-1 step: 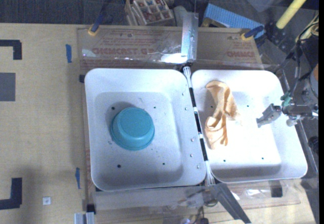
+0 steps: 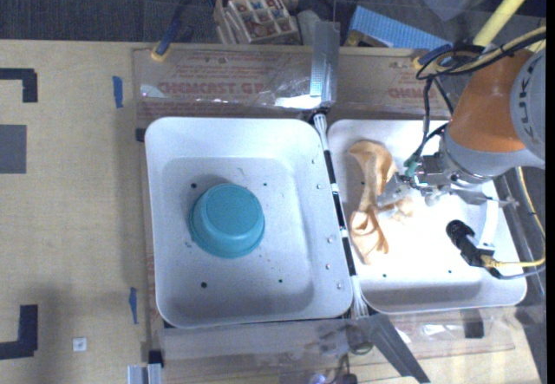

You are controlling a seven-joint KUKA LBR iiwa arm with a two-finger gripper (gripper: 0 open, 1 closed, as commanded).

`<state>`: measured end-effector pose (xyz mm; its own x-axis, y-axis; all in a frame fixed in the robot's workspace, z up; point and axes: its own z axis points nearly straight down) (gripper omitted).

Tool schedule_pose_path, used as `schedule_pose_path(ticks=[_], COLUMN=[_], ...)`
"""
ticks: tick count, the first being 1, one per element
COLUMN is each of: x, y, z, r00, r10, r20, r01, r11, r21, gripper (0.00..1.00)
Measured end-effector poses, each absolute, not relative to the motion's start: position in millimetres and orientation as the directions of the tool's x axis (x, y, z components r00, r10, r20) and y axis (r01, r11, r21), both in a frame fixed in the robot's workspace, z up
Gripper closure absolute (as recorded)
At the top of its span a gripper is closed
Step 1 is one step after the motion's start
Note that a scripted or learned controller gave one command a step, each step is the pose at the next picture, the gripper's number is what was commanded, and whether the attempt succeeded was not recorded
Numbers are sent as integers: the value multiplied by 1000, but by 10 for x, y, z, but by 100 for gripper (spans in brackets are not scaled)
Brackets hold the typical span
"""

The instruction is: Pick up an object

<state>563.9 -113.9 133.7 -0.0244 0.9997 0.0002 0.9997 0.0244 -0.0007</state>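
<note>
A limp tan object (image 2: 368, 167), like a cloth or glove, lies along the left side of the right bin (image 2: 434, 283), stretching from the back down towards the middle. My gripper (image 2: 404, 192) is low in the right bin, at the tan object's right edge and touching or nearly touching it. The grey arm with its orange band (image 2: 490, 118) reaches in from the right. A teal bowl (image 2: 227, 219) sits upside down in the middle of the left bin (image 2: 166, 152).
The two white bins meet at a ridge (image 2: 334, 200) just left of the tan object. A cardboard strip with plastic wrap (image 2: 234, 87) lies behind the bins. Wooden bench (image 2: 69, 226) extends to the left.
</note>
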Motion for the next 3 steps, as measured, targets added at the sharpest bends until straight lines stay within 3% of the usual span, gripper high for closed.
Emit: schedule_pose_path(ticks=[1, 2, 3], x=[6052, 6063, 6346], y=[-975, -998, -495], z=[902, 1016, 2380], r00=[-57, -51, -118], r10=[998, 999, 993], r20=[-2, -3, -1], r01=[998, 999, 993], r11=[57, 51, 118], r21=[8, 13, 2], gripper=[0, 100, 100])
